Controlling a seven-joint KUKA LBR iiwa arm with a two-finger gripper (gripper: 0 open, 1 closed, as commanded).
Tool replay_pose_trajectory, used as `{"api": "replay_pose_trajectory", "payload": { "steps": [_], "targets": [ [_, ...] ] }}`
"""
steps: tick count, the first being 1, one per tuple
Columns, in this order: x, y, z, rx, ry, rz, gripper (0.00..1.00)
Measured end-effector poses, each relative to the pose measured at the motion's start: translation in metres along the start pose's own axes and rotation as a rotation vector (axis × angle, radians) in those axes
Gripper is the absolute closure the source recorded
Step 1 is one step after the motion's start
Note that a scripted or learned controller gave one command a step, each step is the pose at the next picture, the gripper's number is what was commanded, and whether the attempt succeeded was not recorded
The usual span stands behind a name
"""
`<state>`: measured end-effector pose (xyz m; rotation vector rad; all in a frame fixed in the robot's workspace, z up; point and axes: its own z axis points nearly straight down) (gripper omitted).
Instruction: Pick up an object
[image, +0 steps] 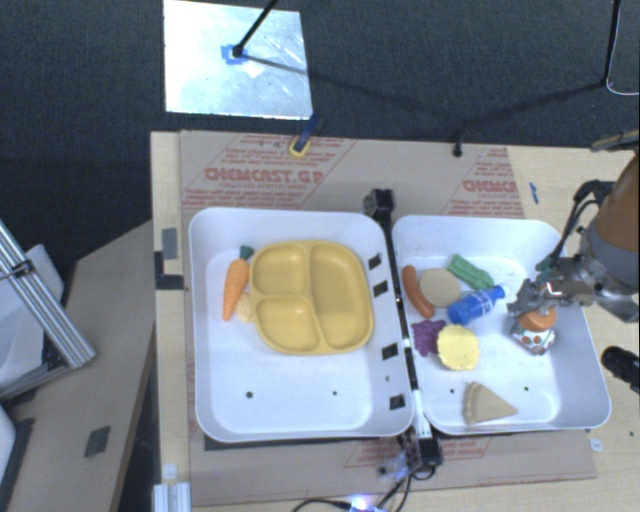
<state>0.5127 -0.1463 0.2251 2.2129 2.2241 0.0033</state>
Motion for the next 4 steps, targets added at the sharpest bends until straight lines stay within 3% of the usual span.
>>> {"api": "replay_pose_trajectory", "payload": {
  "steps": [2,4],
  "targets": [
    [0.109,0.028,-0.015,0.001,0.003,-0.006,1.0],
    [0.218,0.051,0.008,0.002,0.004,-0.005,1.0]
  ]
}}
